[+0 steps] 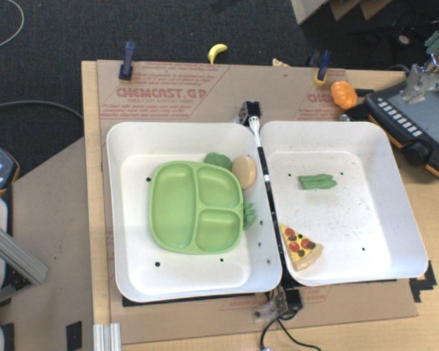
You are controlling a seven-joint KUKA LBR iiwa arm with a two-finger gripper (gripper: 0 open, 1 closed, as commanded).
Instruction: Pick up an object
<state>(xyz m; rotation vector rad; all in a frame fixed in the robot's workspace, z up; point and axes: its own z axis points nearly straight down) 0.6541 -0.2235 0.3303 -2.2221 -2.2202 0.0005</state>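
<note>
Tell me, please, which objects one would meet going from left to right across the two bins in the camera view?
Green divided plate → beige egg-shaped toy → pizza slice toy → green bean-like piece.

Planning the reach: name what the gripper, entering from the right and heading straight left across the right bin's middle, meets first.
Probably the green pod in the right bin, once past the rim; height unclear.

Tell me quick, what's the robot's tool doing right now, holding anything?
Tool: not in this picture, so its state cannot be told.
</note>
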